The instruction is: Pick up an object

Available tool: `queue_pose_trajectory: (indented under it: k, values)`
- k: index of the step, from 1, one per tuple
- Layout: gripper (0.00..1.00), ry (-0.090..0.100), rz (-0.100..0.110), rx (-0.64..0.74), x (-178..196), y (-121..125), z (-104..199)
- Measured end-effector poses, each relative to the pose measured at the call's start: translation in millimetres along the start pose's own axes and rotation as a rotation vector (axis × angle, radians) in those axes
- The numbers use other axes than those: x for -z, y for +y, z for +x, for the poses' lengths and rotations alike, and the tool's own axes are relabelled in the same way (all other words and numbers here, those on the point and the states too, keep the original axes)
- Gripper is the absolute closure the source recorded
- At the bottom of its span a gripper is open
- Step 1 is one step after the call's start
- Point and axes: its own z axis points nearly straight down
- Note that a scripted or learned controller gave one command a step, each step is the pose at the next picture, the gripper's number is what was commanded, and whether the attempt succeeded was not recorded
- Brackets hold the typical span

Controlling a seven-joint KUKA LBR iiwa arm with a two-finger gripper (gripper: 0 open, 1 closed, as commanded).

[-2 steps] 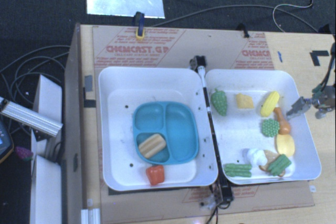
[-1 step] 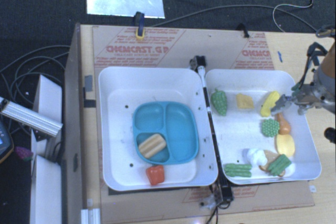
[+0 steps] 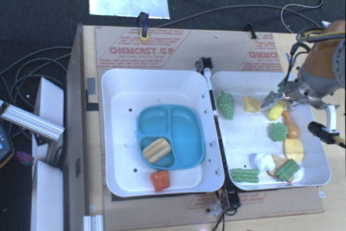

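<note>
Gripper [image 3: 277, 101] sits low in right bin [image 3: 238, 132], over a small yellow piece [image 3: 276, 111]; can't tell how wide the claw is or whether it grips anything. Rel. to that yellow piece: yellow block [image 3: 251, 104] just left, green bumpy fruit [image 3: 225, 105] further left by the bin wall, orange carrot [image 3: 291, 125] touching on its right, green round item [image 3: 278, 131] just below. Left bin holds blue tray [image 3: 184, 132] w/ bread roll [image 3: 157, 150].
</note>
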Motion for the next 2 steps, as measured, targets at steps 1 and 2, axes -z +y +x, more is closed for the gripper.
queue_pose_trajectory:
  k: [1,2]
  values:
    - [1.0,-0.003,-0.006,0.003,12.7,2.0,-0.7]
    - [1.0,-0.001,-0.004,0.001,46.7,-9.5,45.1]
